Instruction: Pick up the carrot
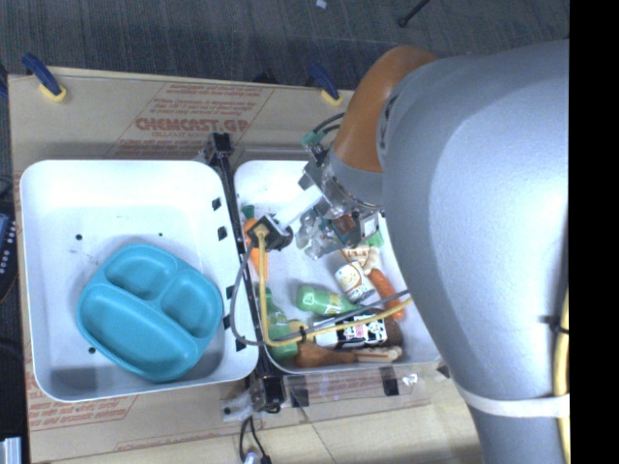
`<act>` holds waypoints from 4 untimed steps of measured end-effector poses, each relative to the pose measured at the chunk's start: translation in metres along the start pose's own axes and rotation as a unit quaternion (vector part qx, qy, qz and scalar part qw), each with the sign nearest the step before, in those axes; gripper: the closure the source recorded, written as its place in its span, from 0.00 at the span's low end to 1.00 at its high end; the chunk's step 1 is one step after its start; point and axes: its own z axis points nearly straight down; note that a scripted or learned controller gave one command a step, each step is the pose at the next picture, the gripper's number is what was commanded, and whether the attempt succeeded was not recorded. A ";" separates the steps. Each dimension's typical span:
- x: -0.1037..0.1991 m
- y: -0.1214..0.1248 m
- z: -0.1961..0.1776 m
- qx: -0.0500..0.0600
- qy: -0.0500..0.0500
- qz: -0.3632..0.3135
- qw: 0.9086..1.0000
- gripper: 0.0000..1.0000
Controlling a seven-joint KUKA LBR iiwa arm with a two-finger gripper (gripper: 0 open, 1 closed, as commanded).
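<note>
Reaching into the right bin (253, 176), your gripper (327, 228) hangs over the clutter; whether it is released or clenched cannot be told. Item: carrot (387, 286), orange, slanted, near that bin's right wall, just beside a small jar (352, 280). Approach along its length, clear of the jar. Same bin, front edge: green bottle (319, 301), dark bottle (354, 333), wooden piece (334, 356). Left bin (58, 191): blue divided plate (148, 309), front half.
</note>
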 end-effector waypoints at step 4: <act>-0.035 -0.110 -0.001 0.003 -0.004 0.007 1.000 1.00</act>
